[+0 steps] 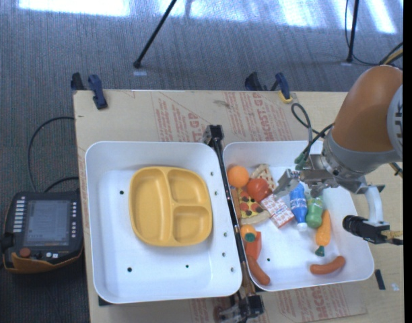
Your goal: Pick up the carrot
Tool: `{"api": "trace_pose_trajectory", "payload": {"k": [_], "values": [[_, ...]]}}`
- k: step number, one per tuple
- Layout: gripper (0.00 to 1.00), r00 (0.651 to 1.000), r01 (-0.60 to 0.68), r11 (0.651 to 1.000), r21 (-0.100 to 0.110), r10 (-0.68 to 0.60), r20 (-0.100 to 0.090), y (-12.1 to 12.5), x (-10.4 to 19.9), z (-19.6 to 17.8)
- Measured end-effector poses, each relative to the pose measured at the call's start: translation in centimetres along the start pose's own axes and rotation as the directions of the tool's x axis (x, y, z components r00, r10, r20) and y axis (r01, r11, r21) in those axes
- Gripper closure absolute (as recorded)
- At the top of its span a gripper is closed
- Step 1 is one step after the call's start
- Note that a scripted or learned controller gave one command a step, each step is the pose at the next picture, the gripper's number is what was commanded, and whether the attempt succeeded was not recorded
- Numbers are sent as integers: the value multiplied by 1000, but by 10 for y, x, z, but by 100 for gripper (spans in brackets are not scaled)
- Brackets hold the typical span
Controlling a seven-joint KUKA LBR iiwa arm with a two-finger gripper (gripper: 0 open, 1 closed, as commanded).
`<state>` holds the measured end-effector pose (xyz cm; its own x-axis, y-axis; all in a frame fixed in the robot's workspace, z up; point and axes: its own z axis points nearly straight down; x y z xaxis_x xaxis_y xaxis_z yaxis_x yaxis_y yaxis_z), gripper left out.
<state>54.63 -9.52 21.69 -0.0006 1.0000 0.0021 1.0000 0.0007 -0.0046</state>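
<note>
The carrot (324,228), orange with a green tip at its lower end, lies upright along the right side of the right bin (357,261). My gripper (301,188) hangs over the middle of that bin, up and to the left of the carrot. It is above the blue bottle (298,205) and the green bottle (315,213). Its fingers (286,182) are spread apart with nothing held between them. The carrot lies free on the bin floor, just right of the green bottle.
The right bin also holds an orange (237,175), a tomato (258,188), a pizza slice (246,208), a snack packet (279,211), a red and orange vegetable (251,241) and two sausages (327,266). A yellow divided plate (171,205) sits in the left bin (105,247).
</note>
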Motion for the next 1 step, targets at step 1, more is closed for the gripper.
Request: {"api": "trace_pose_trajectory", "payload": {"k": [1], "values": [[0,983,181,983,0,-181,0,-48,-69,56]]}}
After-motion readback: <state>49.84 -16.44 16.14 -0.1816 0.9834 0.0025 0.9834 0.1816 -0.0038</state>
